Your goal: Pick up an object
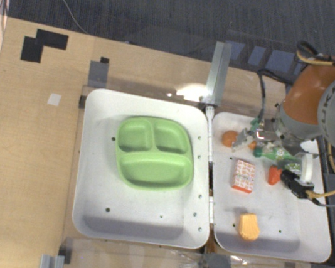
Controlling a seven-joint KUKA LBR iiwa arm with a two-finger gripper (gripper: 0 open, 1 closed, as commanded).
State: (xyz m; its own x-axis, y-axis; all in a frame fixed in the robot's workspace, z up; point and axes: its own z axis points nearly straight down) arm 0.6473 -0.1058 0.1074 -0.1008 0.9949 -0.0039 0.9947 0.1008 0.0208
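Claw (257, 137) in right bin (302, 242), orange ball (229, 137) just beside

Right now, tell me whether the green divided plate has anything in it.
Empty. The green divided plate lies flat in the left bin, and all three of its compartments show only bare green.

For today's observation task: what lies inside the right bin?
Right bin: orange ball, patterned packet, yellow block, red piece, green item. The arm covers its far corner.
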